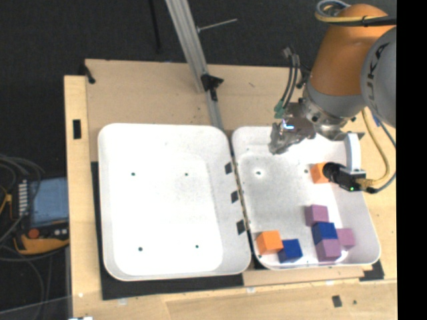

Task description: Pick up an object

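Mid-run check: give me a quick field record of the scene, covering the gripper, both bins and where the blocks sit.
gripper: over the right bin's far end, nothing seen in it
right bin: holds all blocks
orange block: near edge, touching blue block
purple blocks: near-right corner cluster, around a second blue block
small orange block: right side, partly hidden
left bin: white, a few dark dots

Robotics lab: plywood bench (153, 92), cables (20, 179), bins (167, 199).
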You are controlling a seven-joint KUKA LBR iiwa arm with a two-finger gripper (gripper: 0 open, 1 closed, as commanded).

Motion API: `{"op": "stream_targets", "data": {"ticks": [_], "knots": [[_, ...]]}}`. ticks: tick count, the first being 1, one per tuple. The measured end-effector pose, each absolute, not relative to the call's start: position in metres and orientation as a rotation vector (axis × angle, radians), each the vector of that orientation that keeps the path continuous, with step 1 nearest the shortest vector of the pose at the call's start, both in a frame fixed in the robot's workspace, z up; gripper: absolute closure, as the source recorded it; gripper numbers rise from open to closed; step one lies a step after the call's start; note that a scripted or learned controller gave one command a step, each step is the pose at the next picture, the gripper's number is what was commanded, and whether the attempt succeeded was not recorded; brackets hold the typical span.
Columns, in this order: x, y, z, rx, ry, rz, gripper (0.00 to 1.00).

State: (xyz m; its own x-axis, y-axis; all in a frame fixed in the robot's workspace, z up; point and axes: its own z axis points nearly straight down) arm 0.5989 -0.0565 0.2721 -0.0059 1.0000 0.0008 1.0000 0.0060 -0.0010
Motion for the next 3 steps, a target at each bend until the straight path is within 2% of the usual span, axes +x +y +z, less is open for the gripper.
{"op": "stream_targets", "data": {"ticks": [1, 2, 3], "knots": [[0.593, -0.013, 0.271, -2.218, -2.225, -0.001, 1.0], [0.582, 0.026, 0.252, -2.218, -2.225, 0.001, 1.0], [0.566, 0.076, 0.251, -2.217, -2.225, -0.001, 1.0]]}}
